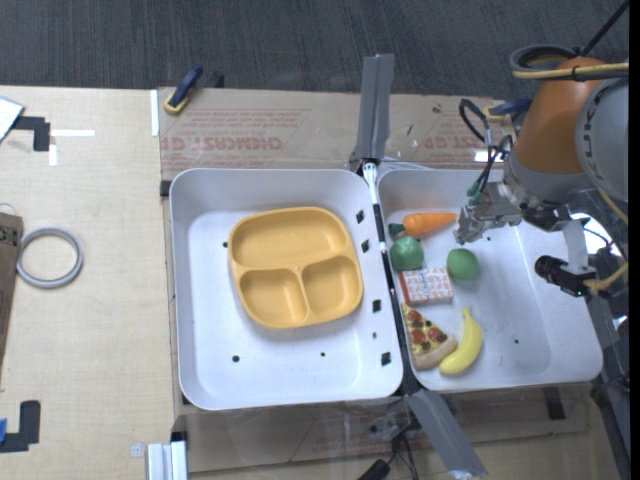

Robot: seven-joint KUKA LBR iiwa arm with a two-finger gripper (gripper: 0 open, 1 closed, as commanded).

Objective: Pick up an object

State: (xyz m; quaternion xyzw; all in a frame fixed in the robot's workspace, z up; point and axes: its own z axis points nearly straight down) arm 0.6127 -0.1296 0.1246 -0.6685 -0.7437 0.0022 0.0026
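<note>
From above, two shallow white bins sit side by side on the bench. The left bin (pixel 195 298) has bare floor on every side of a yellow divided plate (pixel 297 265), which lies flat near its middle with three compartments. The right bin (pixel 540 338) is crowded along its left wall and bare across its right half.

The arm (pixel 570 118) reaches in from the right, and its gripper (pixel 475 228) hangs over the upper middle of the right bin, just right of an orange carrot (pixel 430 224) and just above a green ball (pixel 462 263). Whether its fingers are spread or closed cannot be told from this angle, and nothing shows between them.

The carrot lies nearly level near the bin's back edge. A green vegetable (pixel 406 253) sits below its left end, against the divider. Beneath that lies a small pink-and-white box (pixel 428 286), then a pizza slice (pixel 424 333) and a yellow banana (pixel 461 344) curving upright beside it, the two touching near the front wall.

The bench is pale wood, with a grey tape roll (pixel 46 258) at the far left, cardboard behind the bins and dark carpet beyond.
</note>
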